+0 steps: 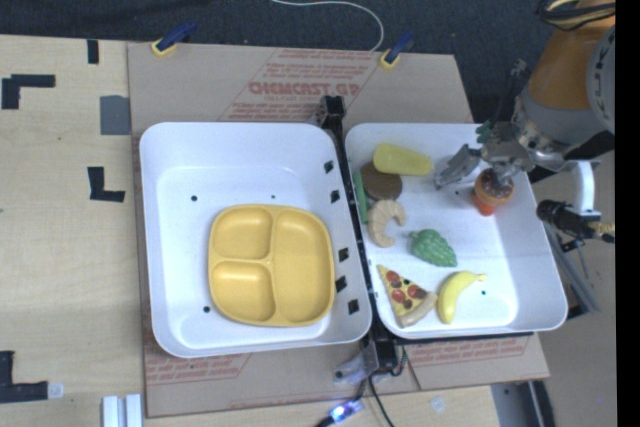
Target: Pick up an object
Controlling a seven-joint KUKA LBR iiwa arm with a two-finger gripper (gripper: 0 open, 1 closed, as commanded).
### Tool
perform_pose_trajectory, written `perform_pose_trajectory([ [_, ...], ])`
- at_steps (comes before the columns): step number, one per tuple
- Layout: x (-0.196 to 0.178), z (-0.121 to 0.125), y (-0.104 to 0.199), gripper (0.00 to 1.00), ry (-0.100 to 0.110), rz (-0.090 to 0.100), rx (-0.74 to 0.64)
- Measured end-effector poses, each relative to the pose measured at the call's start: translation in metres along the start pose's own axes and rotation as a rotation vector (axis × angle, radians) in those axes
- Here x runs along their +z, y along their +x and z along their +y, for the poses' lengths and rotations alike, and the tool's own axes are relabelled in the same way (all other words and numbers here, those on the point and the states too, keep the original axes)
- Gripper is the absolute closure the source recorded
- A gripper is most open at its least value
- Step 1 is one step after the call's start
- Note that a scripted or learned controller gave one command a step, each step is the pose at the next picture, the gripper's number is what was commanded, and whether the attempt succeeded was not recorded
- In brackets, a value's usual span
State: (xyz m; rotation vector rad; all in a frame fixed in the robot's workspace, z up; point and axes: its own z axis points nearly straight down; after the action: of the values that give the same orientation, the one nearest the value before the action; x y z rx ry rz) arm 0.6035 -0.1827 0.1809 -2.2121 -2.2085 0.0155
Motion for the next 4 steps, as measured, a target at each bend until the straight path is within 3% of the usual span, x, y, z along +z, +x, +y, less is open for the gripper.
perform_pose_trajectory([
  [1,-0.007,0.003,0.000,0.00,-0.011,-0.002,-0.003],
  [3,0.099,-0.003,0.004,0.00,-0.010,-0.003,-0.004],
  [4,0.089,-0.003,0.004,1.00,-0.007,-0.002,-0.005],
])
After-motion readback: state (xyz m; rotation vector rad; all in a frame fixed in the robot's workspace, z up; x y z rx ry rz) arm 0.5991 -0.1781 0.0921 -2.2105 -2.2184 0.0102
